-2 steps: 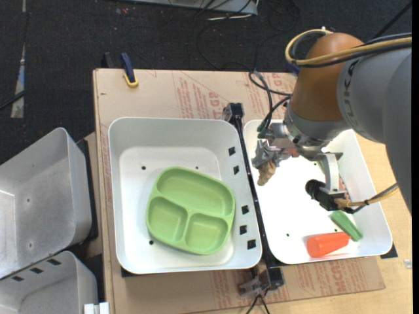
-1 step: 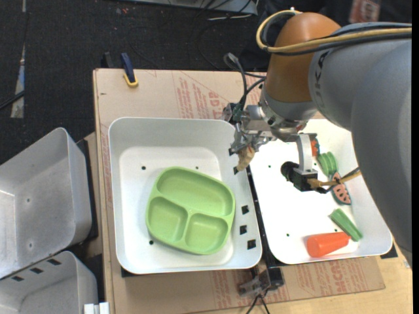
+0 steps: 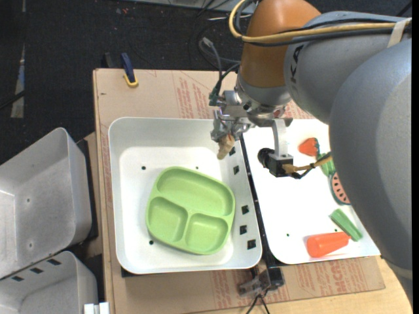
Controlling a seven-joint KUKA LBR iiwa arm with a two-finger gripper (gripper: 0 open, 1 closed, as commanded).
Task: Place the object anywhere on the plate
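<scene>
Hovered over the far right corner of the left bin (image 3: 124, 142), with gripper (image 3: 226, 138) just beyond the green plate (image 3: 190, 209), not above it. Showed a small tan piece (image 3: 224, 152) at its tip, possibly the task's object; could not tell whether clenched on it or released. Risked a drop onto bare bin floor if let go there — or a slip from a weak hold during the short carry toward the plate.

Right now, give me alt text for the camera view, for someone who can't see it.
A grey robot arm reaches in from the right, its gripper poised over the left white bin's far right edge, beyond a green divided plate. The right bin holds toy food, including an orange carrot and a watermelon slice.
</scene>
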